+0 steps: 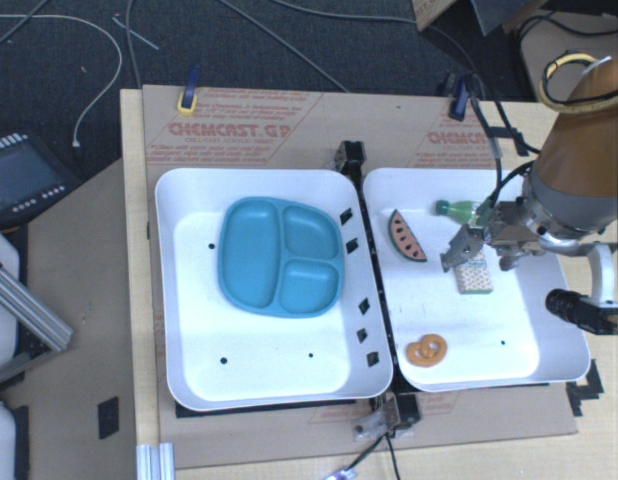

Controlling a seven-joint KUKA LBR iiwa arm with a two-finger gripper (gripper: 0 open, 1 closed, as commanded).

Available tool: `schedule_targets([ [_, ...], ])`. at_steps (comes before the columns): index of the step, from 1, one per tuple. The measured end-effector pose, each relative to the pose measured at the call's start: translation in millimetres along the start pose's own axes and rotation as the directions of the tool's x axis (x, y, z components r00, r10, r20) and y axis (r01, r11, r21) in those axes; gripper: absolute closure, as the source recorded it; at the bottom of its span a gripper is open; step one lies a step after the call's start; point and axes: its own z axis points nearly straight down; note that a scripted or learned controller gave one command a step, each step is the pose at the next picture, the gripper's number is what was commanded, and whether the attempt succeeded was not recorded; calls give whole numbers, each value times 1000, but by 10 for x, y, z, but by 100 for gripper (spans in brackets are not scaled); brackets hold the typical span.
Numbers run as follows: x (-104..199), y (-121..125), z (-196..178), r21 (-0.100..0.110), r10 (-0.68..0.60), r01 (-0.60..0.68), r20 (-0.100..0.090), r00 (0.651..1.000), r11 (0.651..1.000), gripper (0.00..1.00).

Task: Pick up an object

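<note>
My gripper [483, 257] hangs over the right bin [549, 363], its fingers spread open. Right beneath it, between the fingertips, lies a small speckled block [475, 279] on the bin floor; I cannot tell whether the fingers touch it. A watermelon slice [406, 236] lies to the gripper's left. A green object [455, 209] sits just behind the gripper, partly hidden by it. A small pretzel [426, 349] rests near the bin's front left corner.
The left bin [189, 338] holds a blue divided plate [281, 256]. A black divider with clips [367, 268] separates the two bins. The arm's orange and grey body [584, 158] rises over the right bin's far right side.
</note>
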Motion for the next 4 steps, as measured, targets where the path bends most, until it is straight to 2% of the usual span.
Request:
schedule_targets([
  [1, 3, 25, -67, -14, -3, 3, 1, 1000, 1000, 0],
  [2, 27, -70, 439, -9, -2, 2, 0, 1000, 1000, 0],
  [4, -27, -106, 1422, -8, -2, 2, 0, 1000, 1000, 0],
])
